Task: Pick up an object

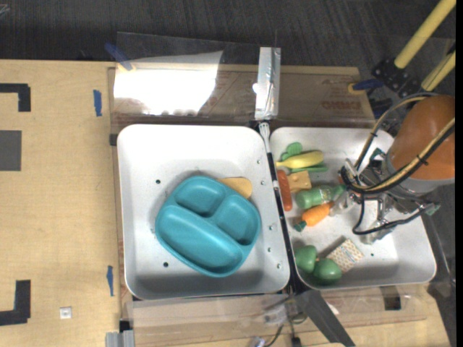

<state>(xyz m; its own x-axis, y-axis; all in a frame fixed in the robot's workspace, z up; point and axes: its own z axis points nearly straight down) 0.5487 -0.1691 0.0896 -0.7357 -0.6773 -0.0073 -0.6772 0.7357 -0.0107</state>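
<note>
From above, the arm [423, 147] hangs over the right bin [412, 255]. Its gripper [369, 208] is low among wires, and I cannot tell its state. Toys sit at that bin's left side: a banana [302, 160], a carrot [312, 215], a green pepper [317, 264]. The left bin [137, 157] holds a blue tray [206, 226].

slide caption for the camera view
Arm over right bin of toy food; teal tray in left bin.
</note>
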